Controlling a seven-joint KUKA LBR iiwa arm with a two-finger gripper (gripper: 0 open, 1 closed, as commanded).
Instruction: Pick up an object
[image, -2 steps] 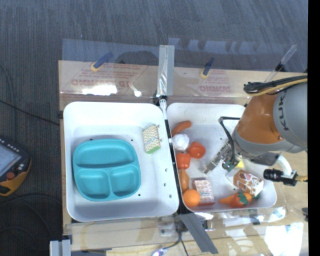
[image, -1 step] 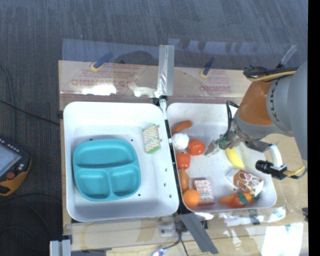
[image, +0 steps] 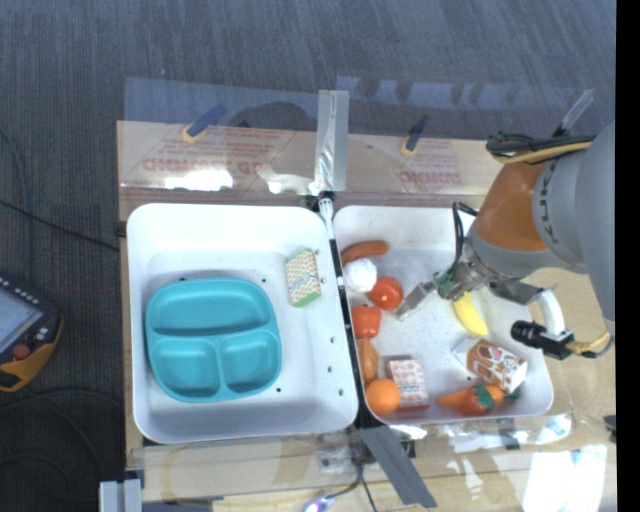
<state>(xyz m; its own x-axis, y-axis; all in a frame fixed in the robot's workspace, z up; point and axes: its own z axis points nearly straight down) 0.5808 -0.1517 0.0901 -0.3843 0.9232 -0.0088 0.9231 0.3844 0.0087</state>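
gripper (image: 432, 290) mid right bin (image: 440, 222), banana (image: 470, 315) beside, tomato (image: 386, 293) near

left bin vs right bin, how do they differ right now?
The left shallow white bin carries a teal three-compartment plastic tray and a small speckled sponge-like block; the right shallow white bin carries many small toy foods, among them a yellow banana and an orange ball. The arm's claw reaches into the right bin, not the left. Both are white, shallow and round-cornered.
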